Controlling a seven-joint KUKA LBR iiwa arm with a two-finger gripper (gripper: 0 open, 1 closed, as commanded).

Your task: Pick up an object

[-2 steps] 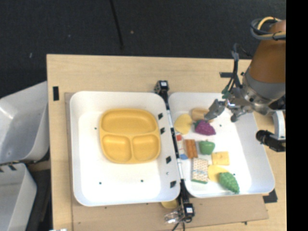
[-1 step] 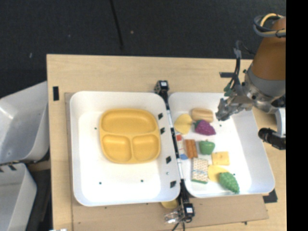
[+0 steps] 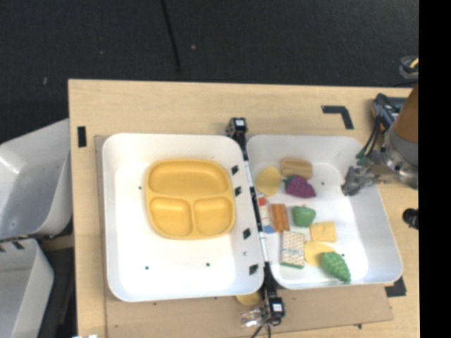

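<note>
A pale wooden bench (image 3: 162,104) bears two shallow white bins, left (image 3: 123,259) and right (image 3: 373,252), touching side by side.

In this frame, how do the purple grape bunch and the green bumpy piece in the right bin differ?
Colour: the purple grape bunch is dark purple, and the green bumpy piece is bright green.
Place: the purple grape bunch lies toward the far end of the right bin, beside a tan block; the green bumpy piece lies near the front wall, against a yellow piece.
Pincer: the purple grape bunch is closer to the pincer.
Both look like knobbly toy foods lying loose.
</note>
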